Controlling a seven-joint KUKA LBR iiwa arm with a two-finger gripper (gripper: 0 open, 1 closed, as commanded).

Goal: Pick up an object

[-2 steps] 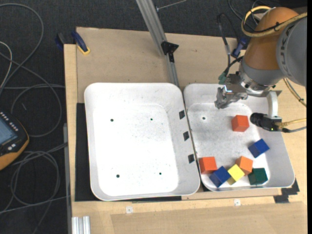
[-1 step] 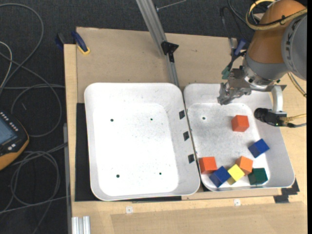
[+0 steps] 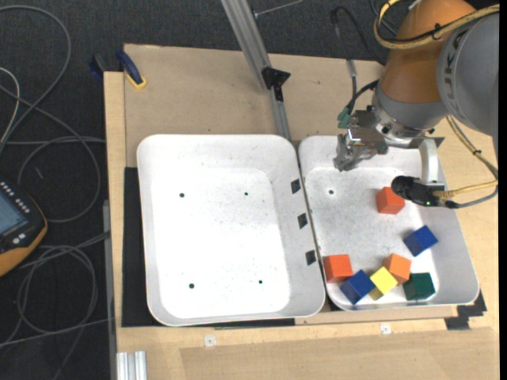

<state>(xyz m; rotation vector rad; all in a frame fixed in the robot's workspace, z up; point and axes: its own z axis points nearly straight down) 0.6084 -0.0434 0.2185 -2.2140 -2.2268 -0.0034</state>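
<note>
Fingers hang low over the far end of the right bin, tips near the white floor with nothing between them; whether they're spread or pressed together I honestly can't tell from up here. Closest candidate is the orange-red block, just toward the surface's right edge from them, not touching. Everything else sits bunched along the bin's near edge: orange cube, blue cube, yellow cube, green cube, plus another blue block a bit farther back. So the pick isn't done yet, I'd say: nothing grabbed, nothing lifted.
</note>
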